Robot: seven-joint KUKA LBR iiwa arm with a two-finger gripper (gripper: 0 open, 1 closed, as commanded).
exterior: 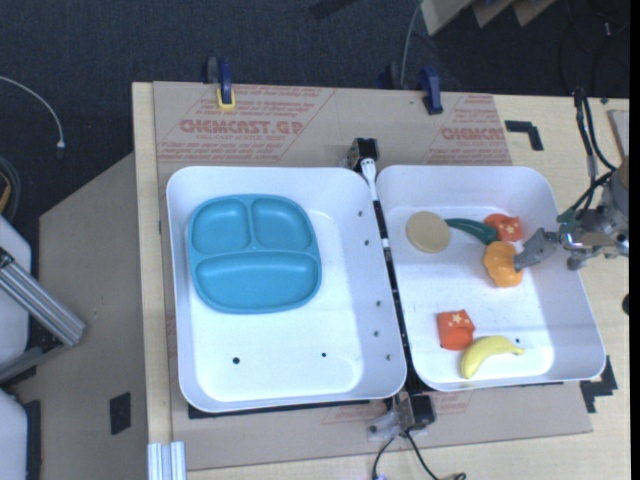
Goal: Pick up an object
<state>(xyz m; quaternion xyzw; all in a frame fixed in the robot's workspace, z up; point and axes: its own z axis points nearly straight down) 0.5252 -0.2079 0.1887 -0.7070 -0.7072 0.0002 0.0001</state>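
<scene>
The right bin (560,208) holds several small items. A tan round disc (428,232) lies at its back left, with a green-stemmed red piece (503,226) beside it. An orange pepper-like piece (502,265) sits just below that. Toward the front are a red block (455,329) and a yellow banana (488,355). My gripper (541,248) reaches in over the bin's right wall, low, its tip just right of the orange piece. Whether it touches that piece is unclear.
The left bin (300,368) carries a blue divided plate (256,252) in its back half. A black hinge strip (381,248) runs between the bins. Cables hang at the right edge by the arm (600,230).
</scene>
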